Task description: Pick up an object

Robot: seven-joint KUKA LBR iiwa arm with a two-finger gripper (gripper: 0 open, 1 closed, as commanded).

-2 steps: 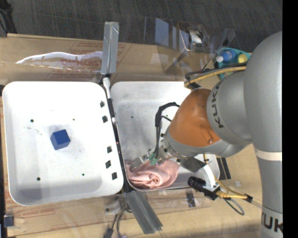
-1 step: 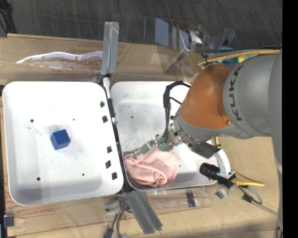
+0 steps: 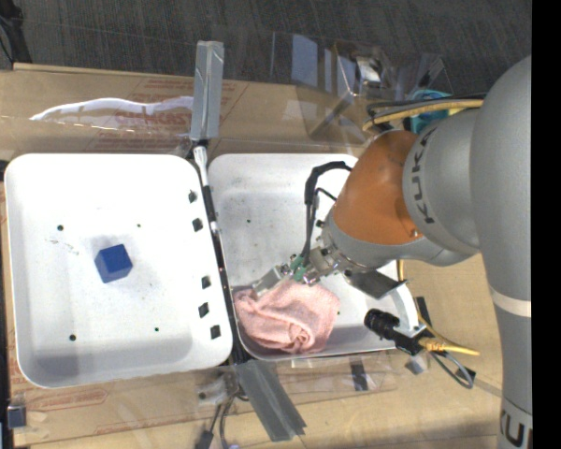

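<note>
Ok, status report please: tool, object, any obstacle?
Tool low in right bin, at pink cloth. Grip unconfirmed. Blue cube alone in left bin. No obstacle seen.

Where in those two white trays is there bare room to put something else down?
The left bin has the most bare floor: all around the blue cube, especially toward its near and far walls. In the right bin, the far-left floor, beside the divider, is bare. Its near end is crowded: the pink cloth lies there with the gripper at its edge.
</note>
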